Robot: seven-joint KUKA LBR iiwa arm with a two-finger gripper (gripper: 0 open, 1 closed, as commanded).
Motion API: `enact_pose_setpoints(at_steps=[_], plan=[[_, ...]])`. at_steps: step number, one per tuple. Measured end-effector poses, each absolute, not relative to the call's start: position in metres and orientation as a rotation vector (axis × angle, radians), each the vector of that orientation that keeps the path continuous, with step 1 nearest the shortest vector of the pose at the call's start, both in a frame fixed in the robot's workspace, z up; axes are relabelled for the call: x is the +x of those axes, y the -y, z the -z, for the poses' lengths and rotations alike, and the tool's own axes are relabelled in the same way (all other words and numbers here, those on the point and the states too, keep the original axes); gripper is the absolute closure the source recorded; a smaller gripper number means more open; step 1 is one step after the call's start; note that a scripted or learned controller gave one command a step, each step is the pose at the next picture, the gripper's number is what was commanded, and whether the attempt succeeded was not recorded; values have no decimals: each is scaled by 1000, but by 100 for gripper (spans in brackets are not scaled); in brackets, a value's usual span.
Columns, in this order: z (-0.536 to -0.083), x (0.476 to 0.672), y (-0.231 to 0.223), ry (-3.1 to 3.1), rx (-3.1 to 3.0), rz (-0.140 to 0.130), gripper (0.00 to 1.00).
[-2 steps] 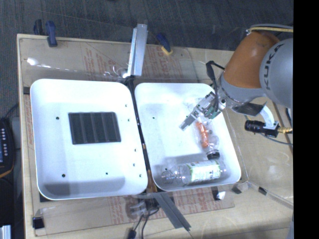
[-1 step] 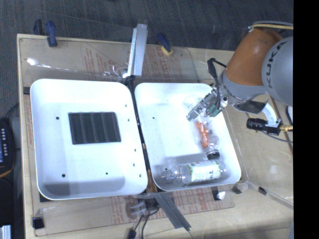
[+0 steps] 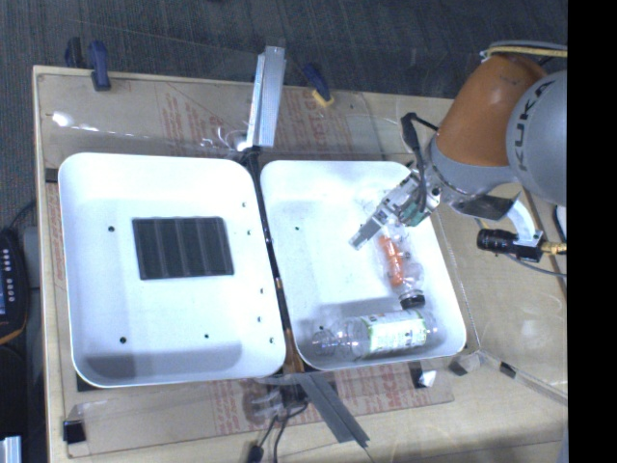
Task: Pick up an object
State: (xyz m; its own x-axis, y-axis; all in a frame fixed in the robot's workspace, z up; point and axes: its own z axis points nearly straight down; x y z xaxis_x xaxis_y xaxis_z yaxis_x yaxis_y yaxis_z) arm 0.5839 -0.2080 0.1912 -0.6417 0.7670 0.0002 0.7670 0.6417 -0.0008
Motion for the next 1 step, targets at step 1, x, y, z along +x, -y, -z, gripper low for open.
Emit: enact_pose_setpoints(at_steps=[1], plan=[[-236, 541, 212, 2722, -1567, -1, 0]])
